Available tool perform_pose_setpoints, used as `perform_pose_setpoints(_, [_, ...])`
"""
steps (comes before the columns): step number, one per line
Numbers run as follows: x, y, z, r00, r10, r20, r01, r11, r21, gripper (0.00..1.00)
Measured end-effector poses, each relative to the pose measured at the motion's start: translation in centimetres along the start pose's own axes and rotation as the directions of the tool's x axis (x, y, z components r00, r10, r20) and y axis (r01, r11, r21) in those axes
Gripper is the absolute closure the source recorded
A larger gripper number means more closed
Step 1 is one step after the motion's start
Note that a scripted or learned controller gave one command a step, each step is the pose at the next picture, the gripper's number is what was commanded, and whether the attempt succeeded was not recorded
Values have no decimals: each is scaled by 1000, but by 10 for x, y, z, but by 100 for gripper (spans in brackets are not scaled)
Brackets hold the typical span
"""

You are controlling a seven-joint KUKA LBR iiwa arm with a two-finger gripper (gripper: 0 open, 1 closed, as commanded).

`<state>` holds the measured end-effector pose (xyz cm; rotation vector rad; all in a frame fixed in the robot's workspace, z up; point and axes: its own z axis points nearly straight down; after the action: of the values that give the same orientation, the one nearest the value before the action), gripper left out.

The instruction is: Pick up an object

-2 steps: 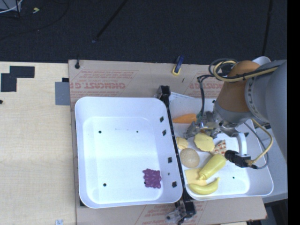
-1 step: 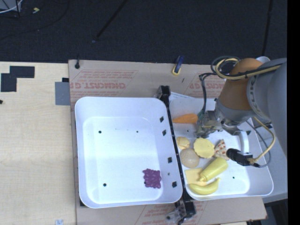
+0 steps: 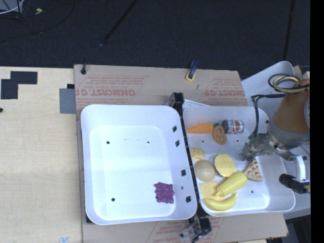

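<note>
while gripper (image 3: 251,151) hangs over right bin (image 3: 276,199) | jaw state unreadable | pizza slice (image 3: 254,170) just below

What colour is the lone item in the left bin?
Purple: a bunch of toy grapes, best seen in the camera view, near the left bin's front right corner.
</note>
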<state>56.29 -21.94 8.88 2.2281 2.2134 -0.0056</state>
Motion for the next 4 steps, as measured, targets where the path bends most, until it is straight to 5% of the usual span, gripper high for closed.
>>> perform_pose_setpoints(1, [31,86,-69,1000,-12,-1,12,1000,-12,100])
perform_pose_setpoints(2, [6,77,-81,1000,-6,-2,6,1000,-2,100])
perform_pose_setpoints(3, [7,77,-80,1000,-8,-3,8,1000,-1,0])
perform_pose_setpoints(4, [85,80,-36,1000,-12,-8,12,1000,4,0])
